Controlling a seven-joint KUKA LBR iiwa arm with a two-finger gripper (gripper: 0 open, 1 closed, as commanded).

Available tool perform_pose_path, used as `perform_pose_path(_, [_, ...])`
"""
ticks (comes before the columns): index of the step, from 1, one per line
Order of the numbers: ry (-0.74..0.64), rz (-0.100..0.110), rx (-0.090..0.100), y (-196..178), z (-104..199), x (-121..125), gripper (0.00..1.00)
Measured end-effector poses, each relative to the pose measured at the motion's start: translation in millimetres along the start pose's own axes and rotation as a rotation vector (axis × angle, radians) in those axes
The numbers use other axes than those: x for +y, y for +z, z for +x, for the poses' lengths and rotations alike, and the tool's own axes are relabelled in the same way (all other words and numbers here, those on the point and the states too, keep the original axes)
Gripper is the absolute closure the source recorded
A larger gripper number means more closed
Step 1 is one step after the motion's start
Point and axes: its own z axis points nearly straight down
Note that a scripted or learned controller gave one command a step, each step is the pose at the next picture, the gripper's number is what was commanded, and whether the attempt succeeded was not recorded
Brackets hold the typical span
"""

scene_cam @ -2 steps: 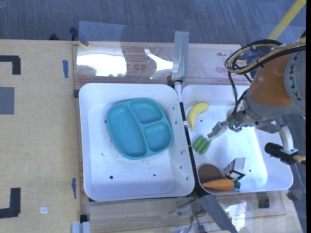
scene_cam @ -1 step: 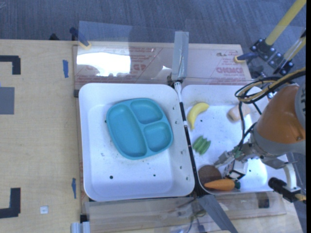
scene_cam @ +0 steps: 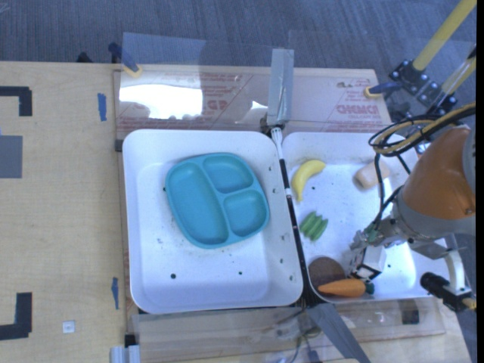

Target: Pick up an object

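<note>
My tool [scene_cam: 364, 263] hung w/ grip state unclear, approach step; next: drop onto carrot [scene_cam: 344, 287] just below it.

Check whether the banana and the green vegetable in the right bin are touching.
Apart. The camera view shows bare white bin floor between the banana and the green vegetable below it.

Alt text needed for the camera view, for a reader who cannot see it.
A grey arm with an orange band lowers its claw just above a carrot and a brown object in the right bin, near a banana and a green piece. The left bin holds a blue divided plate.
</note>
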Motion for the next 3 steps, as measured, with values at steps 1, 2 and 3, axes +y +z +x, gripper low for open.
perform_pose_path(1, [0.052,0.003,0.007,-89.1,66.5,36.9,1.0])
perform_pose_path(2, [-0.142,0.01,0.006,-96.5,119.2,99.8,1.0])
perform_pose_path(3, [0.105,0.012,0.004,-83.9,143.1,138.4,1.0])
